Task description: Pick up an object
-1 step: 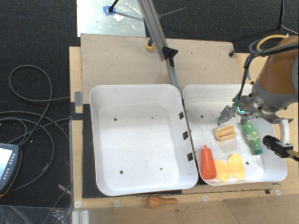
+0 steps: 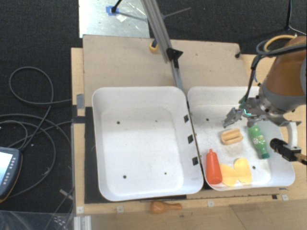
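- Gripper (image 2: 233, 117) over right bin (image 2: 211, 110), just above hot dog (image 2: 231, 137).
- Green bottle (image 2: 258, 140) right of hot dog.
- Red bottle (image 2: 213, 167) below-left of hot dog, yellow pieces (image 2: 238, 172) beside it.

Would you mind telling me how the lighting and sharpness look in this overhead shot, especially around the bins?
In the camera view, lighting is even and diffuse; the left bin and right bin read bright white without blown-out glare. Shadows are soft: a faint one lies under the claw. The orange bottle and green bottle are reasonably sharp, though the image is grainy overall.
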Robot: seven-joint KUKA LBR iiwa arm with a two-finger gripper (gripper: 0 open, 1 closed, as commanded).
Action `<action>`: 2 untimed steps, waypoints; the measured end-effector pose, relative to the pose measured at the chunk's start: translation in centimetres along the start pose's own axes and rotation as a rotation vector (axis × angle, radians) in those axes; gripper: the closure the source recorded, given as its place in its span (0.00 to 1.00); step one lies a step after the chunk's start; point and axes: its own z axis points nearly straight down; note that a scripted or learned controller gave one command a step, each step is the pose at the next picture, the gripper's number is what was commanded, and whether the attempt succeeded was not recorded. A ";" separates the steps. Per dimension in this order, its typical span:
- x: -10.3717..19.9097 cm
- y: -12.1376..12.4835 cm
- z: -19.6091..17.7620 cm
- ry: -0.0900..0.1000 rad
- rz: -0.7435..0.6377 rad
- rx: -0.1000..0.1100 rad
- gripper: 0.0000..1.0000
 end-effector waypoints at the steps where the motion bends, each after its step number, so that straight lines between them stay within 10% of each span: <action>1: 0.3 -1.0 5.1 0.001 0.003 0.005 0.00; 2: 0.3 -1.1 10.3 0.001 0.003 0.005 0.00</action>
